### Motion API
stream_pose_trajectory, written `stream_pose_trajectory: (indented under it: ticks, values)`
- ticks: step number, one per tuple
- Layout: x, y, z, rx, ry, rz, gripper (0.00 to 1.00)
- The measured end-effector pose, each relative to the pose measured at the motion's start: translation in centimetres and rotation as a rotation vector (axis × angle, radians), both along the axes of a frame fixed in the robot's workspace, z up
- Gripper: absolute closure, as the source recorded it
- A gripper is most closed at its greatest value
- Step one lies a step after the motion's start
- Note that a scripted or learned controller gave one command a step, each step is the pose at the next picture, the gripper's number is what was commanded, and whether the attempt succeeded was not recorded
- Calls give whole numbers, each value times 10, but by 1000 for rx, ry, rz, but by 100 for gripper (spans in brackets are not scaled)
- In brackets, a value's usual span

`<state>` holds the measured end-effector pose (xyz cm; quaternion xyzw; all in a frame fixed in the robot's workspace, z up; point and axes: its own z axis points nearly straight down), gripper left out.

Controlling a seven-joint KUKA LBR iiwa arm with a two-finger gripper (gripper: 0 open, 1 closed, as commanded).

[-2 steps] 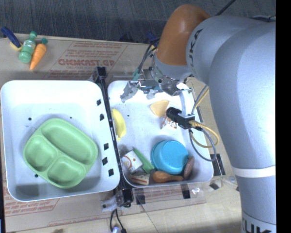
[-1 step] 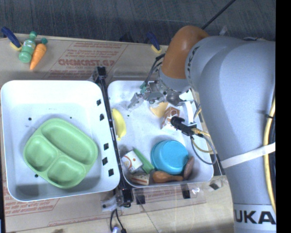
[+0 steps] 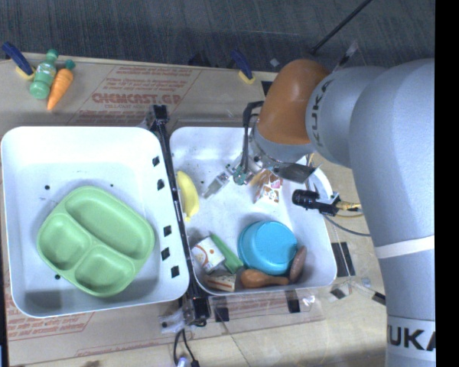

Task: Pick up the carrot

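A brown cardboard-covered worktop (image 3: 138, 94) with red print sits on dark grey ribbed flooring (image 3: 138, 14), blue clamps (image 3: 243, 65) gripping its far edge.

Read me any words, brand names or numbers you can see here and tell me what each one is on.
"KUKA" in dark letters on the grey arm, bottom right.
"KUKA" partly seen again near the orange band.
"CHEMCAST GP" in red, roughly, on the brown paper under the bins; smaller red lines too blurred to read.
Small carton: print too small to read.
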<state>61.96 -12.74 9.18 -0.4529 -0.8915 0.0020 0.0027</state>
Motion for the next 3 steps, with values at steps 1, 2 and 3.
stream_pose_trajectory:
  ticks: [1, 2, 3]
  values:
    - [18, 36, 187, -4, -22, 103, 0]
    - [32, 134, 270, 3, -16, 86, 0]
    - [9, 244, 162, 0, 6, 100, 0]
